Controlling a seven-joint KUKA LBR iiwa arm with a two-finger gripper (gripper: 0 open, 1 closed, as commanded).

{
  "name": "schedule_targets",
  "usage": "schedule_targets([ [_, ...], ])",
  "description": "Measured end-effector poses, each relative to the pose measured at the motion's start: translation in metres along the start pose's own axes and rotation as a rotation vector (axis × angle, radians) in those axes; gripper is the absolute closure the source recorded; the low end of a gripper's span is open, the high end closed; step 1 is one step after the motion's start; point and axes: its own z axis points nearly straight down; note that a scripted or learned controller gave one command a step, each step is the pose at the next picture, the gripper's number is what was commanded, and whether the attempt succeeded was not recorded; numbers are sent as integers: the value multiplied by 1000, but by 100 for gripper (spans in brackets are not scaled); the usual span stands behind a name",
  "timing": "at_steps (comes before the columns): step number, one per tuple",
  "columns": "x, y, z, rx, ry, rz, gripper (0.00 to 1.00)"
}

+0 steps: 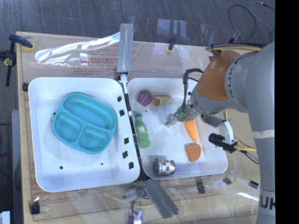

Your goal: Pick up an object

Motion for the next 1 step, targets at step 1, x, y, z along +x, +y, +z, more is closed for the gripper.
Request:
schedule_targets([
  [1, 0, 0, 0, 0, 0, 0, 0],
])
